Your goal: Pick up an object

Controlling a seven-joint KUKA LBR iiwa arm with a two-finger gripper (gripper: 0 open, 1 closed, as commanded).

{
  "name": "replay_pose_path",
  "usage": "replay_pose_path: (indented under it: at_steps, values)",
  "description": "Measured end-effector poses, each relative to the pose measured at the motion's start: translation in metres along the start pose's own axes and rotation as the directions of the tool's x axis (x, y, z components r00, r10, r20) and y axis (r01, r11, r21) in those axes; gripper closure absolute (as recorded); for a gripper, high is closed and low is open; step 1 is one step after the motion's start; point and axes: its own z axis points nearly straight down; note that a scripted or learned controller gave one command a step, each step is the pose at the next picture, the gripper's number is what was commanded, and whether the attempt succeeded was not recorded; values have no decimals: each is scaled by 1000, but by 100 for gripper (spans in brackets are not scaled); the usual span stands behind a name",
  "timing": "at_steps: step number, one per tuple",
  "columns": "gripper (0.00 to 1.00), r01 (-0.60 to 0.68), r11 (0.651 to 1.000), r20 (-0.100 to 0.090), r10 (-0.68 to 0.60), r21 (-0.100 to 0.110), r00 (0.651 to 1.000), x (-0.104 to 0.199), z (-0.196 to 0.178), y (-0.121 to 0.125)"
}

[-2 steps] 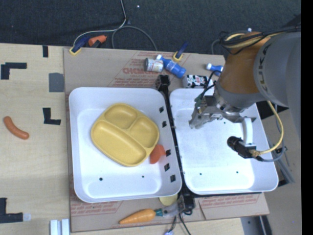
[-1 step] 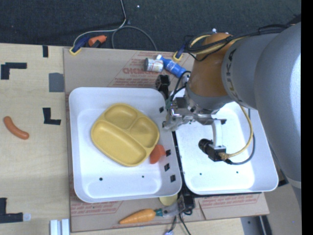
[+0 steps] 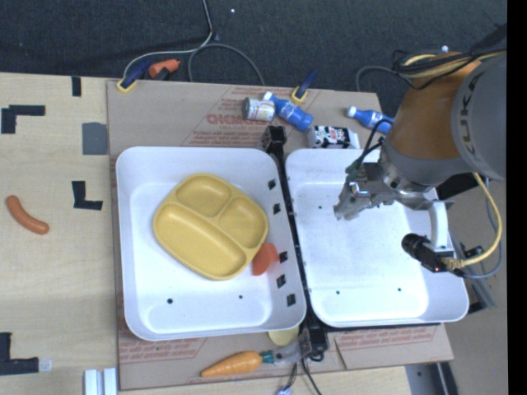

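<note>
Item: my gripper (image 3: 350, 204), finger state not discernible, over the right bin (image 3: 370, 303); nearest pickables, yellow plate (image 3: 210, 225) and small red piece (image 3: 264, 259), lie to its left in the left bin (image 3: 140, 303).

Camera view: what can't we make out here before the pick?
- Gripper: finger state unclear, too small and blurred over the right bin.
- Orange object: partly hidden under the yellow tray rim.
- Yellowish item: mostly hidden by the left bin edge.
</note>
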Motion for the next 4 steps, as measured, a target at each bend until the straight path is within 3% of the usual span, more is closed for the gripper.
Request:
replay_pose_path:
  at_steps: [1,2,3,4]
  values:
    - [100,12,1000,-3,-12,6,1000,83,37,15]
    - [100,8,1000,-3,-7,4,1000,108,-2,-24]
    - [100,7,1000,-2,-7,4,1000,95,-27,-62]
    - [100,6,1000,-1,-6,0,1000,53,-52,-13]
